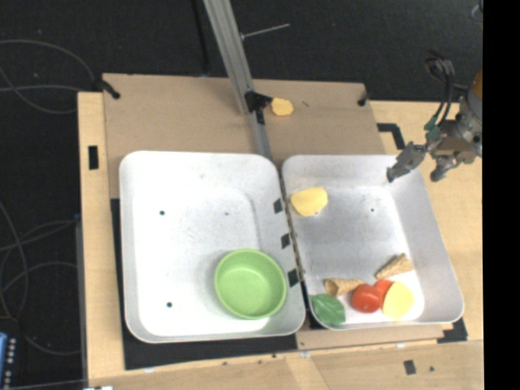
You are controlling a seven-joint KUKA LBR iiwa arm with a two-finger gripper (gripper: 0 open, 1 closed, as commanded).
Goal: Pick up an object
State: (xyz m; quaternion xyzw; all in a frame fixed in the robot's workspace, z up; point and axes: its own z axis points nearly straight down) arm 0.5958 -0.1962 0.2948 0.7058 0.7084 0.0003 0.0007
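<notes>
My gripper hangs at the right bin's far right corner, open, with nothing between its two dark fingers. In that bin a pale yellow lump lies near the far left wall. Along the near edge sit a green piece, a red piece, a round yellow piece and two tan wedge-shaped pieces. The left bin holds a green bowl near its front right corner.
A small yellow object lies on the brown board behind the bins, beside a slanted metal post. Cables trail over the dark floor at the left. A divider with black clips runs between the bins.
</notes>
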